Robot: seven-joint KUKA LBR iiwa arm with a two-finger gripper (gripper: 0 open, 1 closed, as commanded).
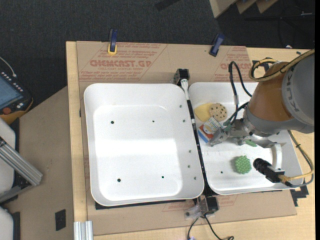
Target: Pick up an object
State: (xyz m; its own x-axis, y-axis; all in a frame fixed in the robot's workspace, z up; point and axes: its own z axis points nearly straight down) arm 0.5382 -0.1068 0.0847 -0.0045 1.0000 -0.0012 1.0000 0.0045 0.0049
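- The right bin (220, 184) stood on a brown cardboard sheet (150, 59) that covered the worktop, and all the loose things lay inside this bin.
- The left bin (135, 149) stood just beside the right bin, and their long walls were touching.
- The grey arm (272, 104) with its orange band reached over the right wall of the right bin and covered a big part of the far right of it.
- The claw (216, 134) was low over the left half of the right bin, about in the middle between the far wall and the near wall. I could not tell if it was spread or pressed together, and I could not tell if anything was pinched in it.
- A small red and blue thing (206, 130) lay near the left wall of the right bin, right at the tip of the claw. I could not tell if they were touching.
- A yellow piece (201, 111) lay in the far left part of the right bin, and a tan round disc with dark dots (216, 110) lay against its right side.
- A green bumpy ball (242, 164) lay in the near part of the right bin, about at the middle of its width, apart from the claw.
- Two blue clamps (216, 44) held the cardboard sheet behind the far wall of the right bin.
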